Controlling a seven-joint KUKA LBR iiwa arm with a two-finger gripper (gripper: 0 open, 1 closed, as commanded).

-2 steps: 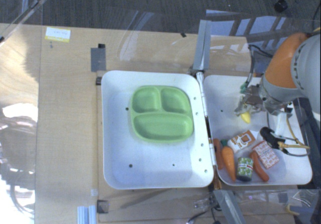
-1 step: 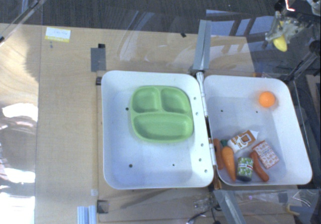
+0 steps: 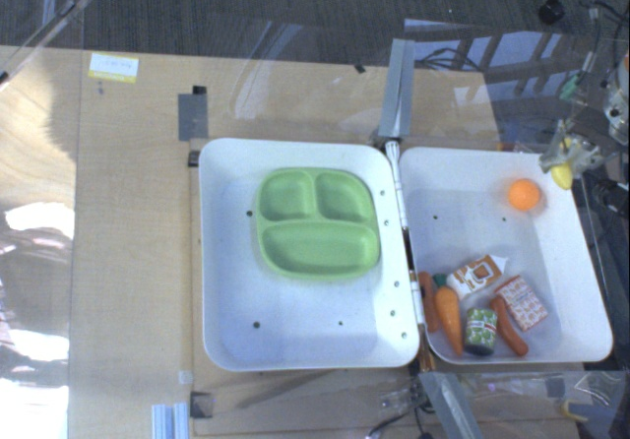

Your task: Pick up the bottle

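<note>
Bottle (image 3: 476, 275) lies among toys in right bin (image 3: 581, 260) — near front.

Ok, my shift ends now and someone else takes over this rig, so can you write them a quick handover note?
Gripper: up at the far right corner of the right bin, well apart from the bottle; whether it is open is unclear.
Bottle: white with a brown label, lying in the right bin's near part, close to a carrot, a green can and a red pack.
Done: nothing; the bottle is not yet gripped.
Left: move over the bottle, descend, grasp, lift.
</note>
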